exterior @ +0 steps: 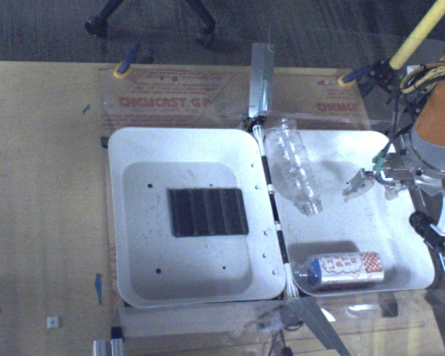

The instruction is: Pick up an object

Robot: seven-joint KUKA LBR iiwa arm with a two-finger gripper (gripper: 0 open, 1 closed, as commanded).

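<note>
A clear plastic bottle lies tilted in the right bin's far left corner, against the divider. Along that bin's near wall lies a tube with a red and white pattern and a blue cap. A dark ridged rectangular block rests flat in the middle of the left bin. My gripper hangs over the right bin's right half, to the right of the bottle and apart from it. Nothing shows in its grasp.
The arm's orange band and cables sit at the right edge above the right bin. A yellow pole slants at the top right. A metal post stands behind the divider between the bins.
</note>
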